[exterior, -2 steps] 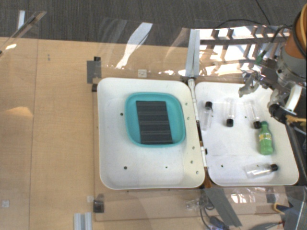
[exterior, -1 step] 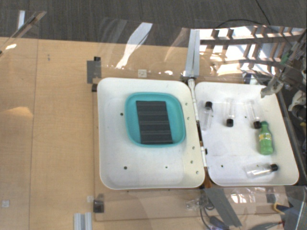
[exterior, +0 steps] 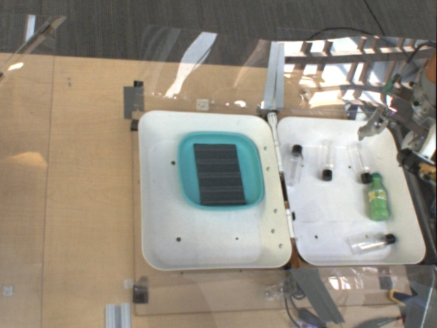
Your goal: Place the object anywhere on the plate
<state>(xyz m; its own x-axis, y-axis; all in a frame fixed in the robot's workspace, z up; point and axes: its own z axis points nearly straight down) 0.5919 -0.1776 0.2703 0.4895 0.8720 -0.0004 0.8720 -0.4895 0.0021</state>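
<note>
Plate point(exterior: 188, 176): teal, rounded-square, dark ribbed mat at centre; flat in left bin. Green bottle point(exterior: 377, 198): black cap, lying in right bin.

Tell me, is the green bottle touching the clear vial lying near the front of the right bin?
Apart. The camera view shows bare white bin floor between the green bottle and the clear vial.

Arm point(exterior: 418, 108): cut off by the frame's edge at 3 o'clock; upper links out of view. Tool point(exterior: 372, 125): small and blurred at the right bin's point(exterior: 410, 255) 1 o'clock corner. Clear vials: three or four, bodies nearly lost against the white floor, count uncertain. Green bottle point(exterior: 377, 198): label too small to read. Counter point(exterior: 68, 183): cut off at 6 and 9 o'clock.
</note>
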